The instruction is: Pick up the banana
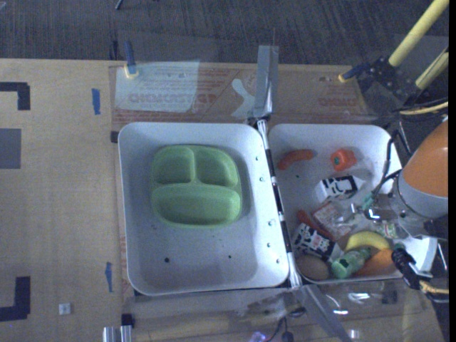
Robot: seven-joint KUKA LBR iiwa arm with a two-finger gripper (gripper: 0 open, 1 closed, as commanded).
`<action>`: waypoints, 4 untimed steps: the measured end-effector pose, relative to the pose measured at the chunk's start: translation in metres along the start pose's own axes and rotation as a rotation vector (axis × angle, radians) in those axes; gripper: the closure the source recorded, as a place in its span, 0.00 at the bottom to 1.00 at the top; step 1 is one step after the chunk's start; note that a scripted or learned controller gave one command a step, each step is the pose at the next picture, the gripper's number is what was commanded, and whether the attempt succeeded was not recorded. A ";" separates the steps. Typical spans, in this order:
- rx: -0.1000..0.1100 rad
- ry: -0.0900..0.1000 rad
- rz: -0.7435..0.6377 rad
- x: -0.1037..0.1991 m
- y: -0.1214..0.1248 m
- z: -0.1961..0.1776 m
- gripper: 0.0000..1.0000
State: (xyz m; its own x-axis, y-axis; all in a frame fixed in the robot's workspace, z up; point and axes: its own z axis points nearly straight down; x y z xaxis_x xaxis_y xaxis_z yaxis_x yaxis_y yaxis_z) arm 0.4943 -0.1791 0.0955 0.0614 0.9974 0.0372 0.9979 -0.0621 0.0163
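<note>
Gripper (376, 209) down at the right edge of the right bin (313, 132), just above the banana (367, 241), mostly a tangle of shiny metal and cables, so honestly can't tell how wide it's open or whether it's touching anything. Nothing visibly between its tips, so no claim of a hold here. Banana lying near the bin's front right corner, yellow, curved, apparently free, wedged among clutter: a green bottle-ish thing (349, 264) just in front of it, an orange piece (380, 262) beside that against the front wall, a brown rounded item (312, 267) toward the front left corner. Black-and-white carton (313, 240) left of the banana, another small black-and-white carton (338, 186) mid-bin, a crinkly clear wrapper (335, 214) between them, hard to read. Red sausage-like piece (294, 157) and small orange object (343, 159) up near the back wall, well apart from the banana. Arm (427, 169) coming in from the right side, big orange band over a grey wrist, cut off by the picture's edge, so the upper links can't be made out; wrist leaning in over the bin's right wall. Left bin (135, 212) next door, sharing the middle divider, with a green sectioned plate (196, 185) sitting toward its back half. Both bins on the tan bench (57, 191), blue tape bits along its left part.
</note>
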 end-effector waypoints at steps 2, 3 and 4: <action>-0.006 -0.002 -0.007 0.004 0.003 -0.011 0.00; -0.001 -0.031 -0.323 0.009 -0.006 0.002 0.00; -0.006 -0.039 -0.320 0.006 -0.005 -0.009 1.00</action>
State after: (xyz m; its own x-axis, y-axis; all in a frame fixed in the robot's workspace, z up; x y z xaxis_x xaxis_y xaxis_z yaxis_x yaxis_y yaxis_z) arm 0.4898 -0.1733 0.1046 -0.2543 0.9671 -0.0090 0.9667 0.2544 0.0273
